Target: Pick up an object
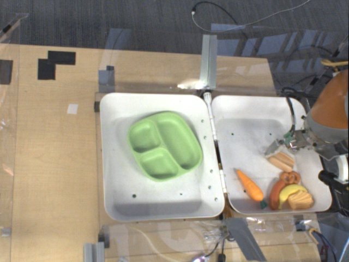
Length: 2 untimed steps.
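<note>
The right bin holds several toy foods. A tan wafer-like block lies near its right side, with an orange carrot to its lower left. At the bin's front right corner a brown pretzel, a red sausage, a yellow banana and a tan bread piece are bunched together. My gripper hangs low over the right bin, just above the upper edge of the tan block. Nothing shows as held.
A green divided plate lies in the left bin. The arm's orange band and grey wrist come in over the right bin's right rim. A metal post stands behind the divider between the bins.
</note>
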Tool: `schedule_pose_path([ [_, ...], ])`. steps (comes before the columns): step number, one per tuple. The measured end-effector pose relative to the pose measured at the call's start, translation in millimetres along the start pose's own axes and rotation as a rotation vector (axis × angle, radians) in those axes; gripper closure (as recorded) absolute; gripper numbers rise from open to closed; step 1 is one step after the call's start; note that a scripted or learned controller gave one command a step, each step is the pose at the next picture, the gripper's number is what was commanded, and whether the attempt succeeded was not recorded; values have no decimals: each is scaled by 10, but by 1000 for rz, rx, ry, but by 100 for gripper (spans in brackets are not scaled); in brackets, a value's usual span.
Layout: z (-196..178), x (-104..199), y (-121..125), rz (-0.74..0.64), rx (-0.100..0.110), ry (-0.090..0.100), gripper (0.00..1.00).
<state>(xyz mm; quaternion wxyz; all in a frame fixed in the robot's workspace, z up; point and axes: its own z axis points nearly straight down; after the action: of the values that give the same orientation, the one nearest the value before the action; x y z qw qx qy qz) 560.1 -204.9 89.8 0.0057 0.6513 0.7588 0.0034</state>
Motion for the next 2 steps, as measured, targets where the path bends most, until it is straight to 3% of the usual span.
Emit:
schedule_pose_path([
  [1, -3, 18, -7, -49, -1, -3, 0],
  [2, -120, 35, 20, -53, -6, -2, 100],
])
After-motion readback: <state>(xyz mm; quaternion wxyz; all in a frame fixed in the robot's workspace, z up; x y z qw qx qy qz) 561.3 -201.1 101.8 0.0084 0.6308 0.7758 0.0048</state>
